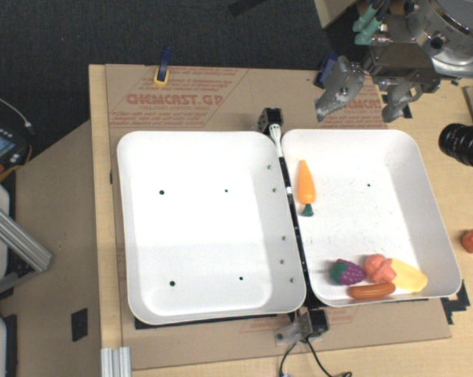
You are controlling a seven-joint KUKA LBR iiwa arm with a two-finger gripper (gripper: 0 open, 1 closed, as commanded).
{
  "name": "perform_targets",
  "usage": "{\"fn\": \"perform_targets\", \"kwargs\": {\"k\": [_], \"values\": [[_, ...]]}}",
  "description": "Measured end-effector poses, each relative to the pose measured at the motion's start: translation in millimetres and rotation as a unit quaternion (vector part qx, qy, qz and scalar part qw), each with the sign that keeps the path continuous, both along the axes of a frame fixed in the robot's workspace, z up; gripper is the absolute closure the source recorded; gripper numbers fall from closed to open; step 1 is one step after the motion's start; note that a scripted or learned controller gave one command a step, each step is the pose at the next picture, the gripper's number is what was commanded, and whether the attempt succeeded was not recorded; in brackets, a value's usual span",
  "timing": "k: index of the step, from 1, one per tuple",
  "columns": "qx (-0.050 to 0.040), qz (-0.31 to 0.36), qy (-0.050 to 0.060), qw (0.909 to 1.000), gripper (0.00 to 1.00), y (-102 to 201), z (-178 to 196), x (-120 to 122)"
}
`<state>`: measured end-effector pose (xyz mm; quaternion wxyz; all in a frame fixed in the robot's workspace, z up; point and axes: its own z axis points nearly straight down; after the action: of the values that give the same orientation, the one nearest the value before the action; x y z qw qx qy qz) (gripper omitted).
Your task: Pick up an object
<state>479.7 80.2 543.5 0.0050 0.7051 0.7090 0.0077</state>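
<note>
Hanging above the far rim of the right bin (425, 159), the gripper (362, 104) has its two fingers (332, 96) spread wide with nothing between them. Open white floor lies just below the fingers. A toy carrot (305, 181) rests below and left of them, beside the divider. Well below, in the near corner, cluster purple grapes (347, 272), a pink piece (379, 268), a yellow piece (409, 276) and a sausage (371, 290). The left bin (197, 226) sits far left.
</note>
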Motion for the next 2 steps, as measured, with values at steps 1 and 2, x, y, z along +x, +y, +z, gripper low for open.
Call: {"fn": "perform_targets", "kwargs": {"k": [1, 2], "values": [[-0.0036, -0.005, 0.017, 0.9998, 0.0, -20, -163, 2], [-0.0009, -0.001, 0.007, 1.0, 0.0, 77, -97, 0]]}}
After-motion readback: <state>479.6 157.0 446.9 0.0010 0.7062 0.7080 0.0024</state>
